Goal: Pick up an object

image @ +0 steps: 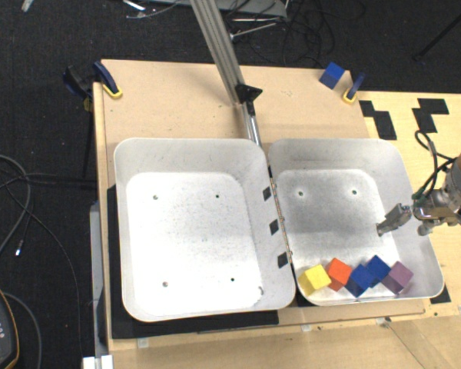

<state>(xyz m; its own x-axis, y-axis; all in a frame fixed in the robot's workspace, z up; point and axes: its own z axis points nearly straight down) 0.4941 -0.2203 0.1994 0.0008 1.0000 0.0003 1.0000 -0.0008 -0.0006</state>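
- Sitting in a row along the near wall of the right bin [384, 156] were four small blocks: a yellow block [316, 278], an orange block [338, 271], a blue block [369, 274] and a purple block [399, 277], each touching or nearly touching its neighbour
- They looked to me like light, stiff cubes with flat faces, probably not fragile, and best pinched across two opposite sides
- I judged the purple block the easiest, being at the row's end with one side free; the inner ones were crowded
- My gripper [396, 217] hung above the right bin, up from the blocks and near the bin's right wall, holding nothing; I could not tell how far it was parted
- Beside it lay the left bin [138, 160], and a blue cube [333, 74] sat on the bench's far edge
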